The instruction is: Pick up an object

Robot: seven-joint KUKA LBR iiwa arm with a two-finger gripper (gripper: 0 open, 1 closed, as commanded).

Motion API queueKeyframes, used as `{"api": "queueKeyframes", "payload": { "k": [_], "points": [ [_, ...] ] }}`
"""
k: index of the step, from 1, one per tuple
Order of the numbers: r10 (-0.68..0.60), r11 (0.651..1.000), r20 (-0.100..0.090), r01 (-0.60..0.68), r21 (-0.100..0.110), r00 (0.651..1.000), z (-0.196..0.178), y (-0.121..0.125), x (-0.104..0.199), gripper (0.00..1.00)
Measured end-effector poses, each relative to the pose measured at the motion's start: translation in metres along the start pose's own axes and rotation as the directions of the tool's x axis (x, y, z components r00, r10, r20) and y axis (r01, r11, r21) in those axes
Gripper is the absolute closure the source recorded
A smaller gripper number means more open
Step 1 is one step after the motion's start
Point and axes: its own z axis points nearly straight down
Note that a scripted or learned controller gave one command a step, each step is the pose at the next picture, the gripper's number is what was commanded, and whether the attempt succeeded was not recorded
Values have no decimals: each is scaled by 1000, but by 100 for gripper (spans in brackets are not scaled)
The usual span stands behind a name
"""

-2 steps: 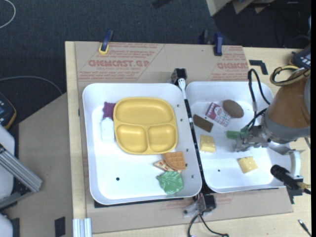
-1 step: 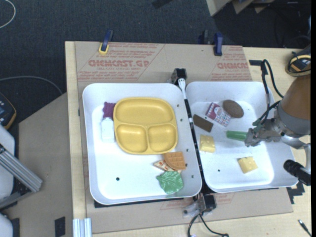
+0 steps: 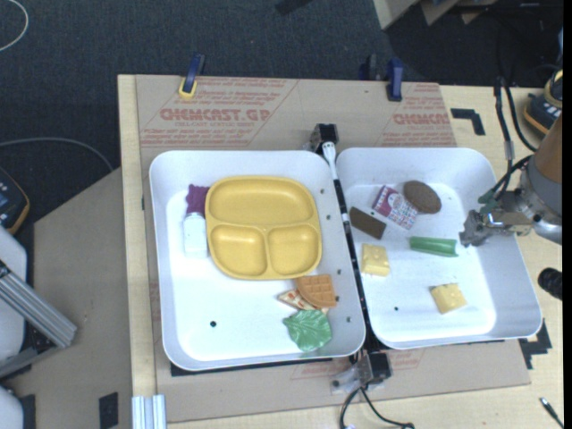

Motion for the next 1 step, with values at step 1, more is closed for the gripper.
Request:
{"api": "queueKeyframes", "payload": {
  "k": [1],
  "points": [
    [1, 1000, -1, -1, 4, 1000, -18, 1, 0, 100]
  ]
}}
